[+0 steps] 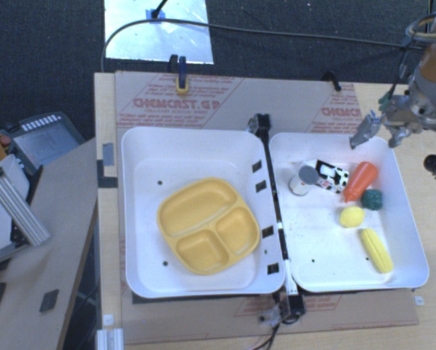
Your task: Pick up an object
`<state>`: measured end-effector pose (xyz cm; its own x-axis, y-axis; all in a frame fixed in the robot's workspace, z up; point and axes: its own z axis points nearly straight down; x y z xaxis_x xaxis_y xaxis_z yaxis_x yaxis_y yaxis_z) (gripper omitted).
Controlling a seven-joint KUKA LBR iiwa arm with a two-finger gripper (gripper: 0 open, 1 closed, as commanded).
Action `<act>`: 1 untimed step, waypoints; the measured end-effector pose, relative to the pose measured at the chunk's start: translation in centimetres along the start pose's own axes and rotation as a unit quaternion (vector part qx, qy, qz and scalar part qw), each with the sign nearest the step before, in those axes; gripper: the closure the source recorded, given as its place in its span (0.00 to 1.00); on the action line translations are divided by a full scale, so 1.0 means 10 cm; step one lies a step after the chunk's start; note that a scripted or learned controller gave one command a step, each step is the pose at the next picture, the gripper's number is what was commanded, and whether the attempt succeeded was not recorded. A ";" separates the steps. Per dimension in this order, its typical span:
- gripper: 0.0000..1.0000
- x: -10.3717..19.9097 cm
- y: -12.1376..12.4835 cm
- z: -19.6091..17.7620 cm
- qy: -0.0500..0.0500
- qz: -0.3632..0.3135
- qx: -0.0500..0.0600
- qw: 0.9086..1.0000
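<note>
1. Nearest the lower edge of the frame, the worktop carries two shallow white bins side by side, the left bin and the right bin.
2. In the left bin a yellow divided tray lies tilted, with three compartments.
3. Low in the right bin lies a yellow corn cob, slanting toward the lower right corner.
4. Just above it sits a yellow lemon, and close beside that a dark green ball.
5. An orange carrot leans diagonally, touching a black-and-white toy; a grey cup stands just left of that toy.
6. Farthest, at the upper right of the frame, the end effector hangs over the right bin's back rim, its two fingers spread apart, holding nothing.
</note>
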<state>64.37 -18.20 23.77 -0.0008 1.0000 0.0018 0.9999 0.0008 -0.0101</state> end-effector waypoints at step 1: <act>0.00 0.01 0.02 -0.08 -0.001 -0.001 -0.006 1.000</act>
<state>64.61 -18.15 24.57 -0.0034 1.0000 -0.0005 1.0000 0.0034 0.0017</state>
